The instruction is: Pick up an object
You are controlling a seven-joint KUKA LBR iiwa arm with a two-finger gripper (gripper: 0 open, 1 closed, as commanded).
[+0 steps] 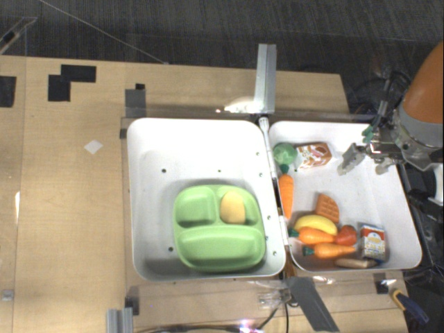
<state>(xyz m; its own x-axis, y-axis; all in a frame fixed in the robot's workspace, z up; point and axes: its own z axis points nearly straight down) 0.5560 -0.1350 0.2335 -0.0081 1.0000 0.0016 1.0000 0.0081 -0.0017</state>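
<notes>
Item: gripper (362,156), fingers spread, holding nothing, over right bin (409,214). We advise descending squarely onto the isolated packet (312,154), avoiding clustered carrots (316,236).

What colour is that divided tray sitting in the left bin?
The divided tray is light green, seen plainly in the camera view from above.

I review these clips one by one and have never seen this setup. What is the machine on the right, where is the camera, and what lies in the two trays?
One camera looks down at a slant on a bench with two white bins. The arm, grey and orange, reaches in from the right; its tool hangs above the right bin, with nothing seen between its fingers. That bin holds toy food: a carrot, banana and small carton. The left bin holds a green divided plate with a yellow piece in it.
</notes>
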